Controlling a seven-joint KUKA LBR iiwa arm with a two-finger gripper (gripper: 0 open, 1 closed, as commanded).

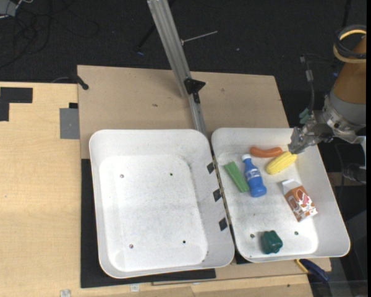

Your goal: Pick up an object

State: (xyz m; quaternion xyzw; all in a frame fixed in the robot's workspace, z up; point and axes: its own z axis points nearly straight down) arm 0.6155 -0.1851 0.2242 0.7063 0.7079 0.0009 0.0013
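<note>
The jaws, gap unreadable, hang just above the yellow corn's (281, 162) right end.

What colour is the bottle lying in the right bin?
Blue with a white cap, the bottle seen in the camera view.

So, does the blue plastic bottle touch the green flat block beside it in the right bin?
Cannot tell. In the camera view the blue plastic bottle lies close beside the green flat block, but neither contact nor gap shows plainly.
</note>
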